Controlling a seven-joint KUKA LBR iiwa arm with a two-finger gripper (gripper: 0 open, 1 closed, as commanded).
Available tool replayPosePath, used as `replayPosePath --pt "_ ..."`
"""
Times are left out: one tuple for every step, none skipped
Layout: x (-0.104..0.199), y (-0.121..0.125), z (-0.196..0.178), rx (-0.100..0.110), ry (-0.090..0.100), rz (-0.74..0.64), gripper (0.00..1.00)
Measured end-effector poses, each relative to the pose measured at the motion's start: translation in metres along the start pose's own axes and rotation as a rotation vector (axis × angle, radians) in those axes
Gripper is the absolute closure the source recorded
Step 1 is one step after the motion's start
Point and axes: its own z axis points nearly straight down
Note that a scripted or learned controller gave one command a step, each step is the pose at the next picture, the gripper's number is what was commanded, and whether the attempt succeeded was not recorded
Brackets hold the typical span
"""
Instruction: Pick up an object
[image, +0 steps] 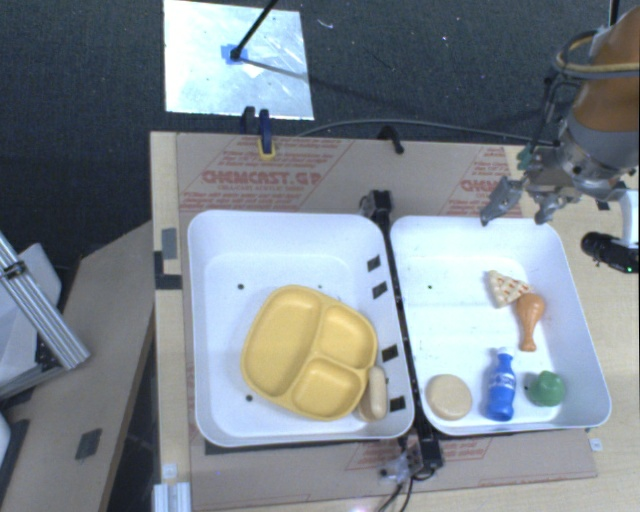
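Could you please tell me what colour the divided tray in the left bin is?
The divided tray is yellow, shown in the camera view.

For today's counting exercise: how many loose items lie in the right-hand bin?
5. A pizza slice and drumstick lie near the far right; a round bun, blue bottle and green item line the near edge. None appear hidden.

Dark speckled floor (80, 90) spreads across the top and left. A shiny silver sheet (238, 60) lies on it, catching the light. Below, the tan table (120, 400), with a brown printed cardboard sheet (300, 170) spread over it. At far left, a slanted aluminium rail (35, 300).
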Motion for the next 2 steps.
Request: replayPosePath --pt "0.000 0.002 -0.007 -0.011 -0.002 -0.002 0.00" --pt "0.001 0.000 0.055 -0.007 -0.001 -0.001 0.00"
